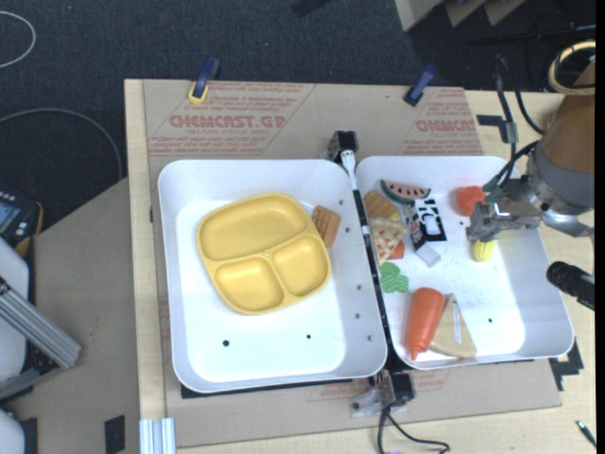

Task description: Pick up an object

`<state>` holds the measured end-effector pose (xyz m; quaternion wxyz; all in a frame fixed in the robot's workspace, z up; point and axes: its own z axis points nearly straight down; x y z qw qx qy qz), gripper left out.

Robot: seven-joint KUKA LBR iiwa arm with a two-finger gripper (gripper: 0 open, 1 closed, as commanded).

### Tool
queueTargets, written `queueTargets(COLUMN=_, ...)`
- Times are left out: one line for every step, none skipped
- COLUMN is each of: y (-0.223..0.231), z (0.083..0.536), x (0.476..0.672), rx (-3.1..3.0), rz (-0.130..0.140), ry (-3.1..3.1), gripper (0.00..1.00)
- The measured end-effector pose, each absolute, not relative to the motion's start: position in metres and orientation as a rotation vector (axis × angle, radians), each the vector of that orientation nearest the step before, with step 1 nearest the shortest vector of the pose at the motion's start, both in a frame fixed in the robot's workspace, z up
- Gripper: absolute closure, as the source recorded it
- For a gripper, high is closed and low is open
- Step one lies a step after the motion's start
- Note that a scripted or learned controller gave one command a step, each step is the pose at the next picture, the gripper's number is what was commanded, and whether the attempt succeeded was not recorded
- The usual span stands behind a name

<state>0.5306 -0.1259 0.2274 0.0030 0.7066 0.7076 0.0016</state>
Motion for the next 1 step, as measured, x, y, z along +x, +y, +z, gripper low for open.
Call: queueTargets(y=-0.0775, z=0.2353, x=0.5316, rx=2.213, rz=0.005, ry=2.227, gripper=1.00)
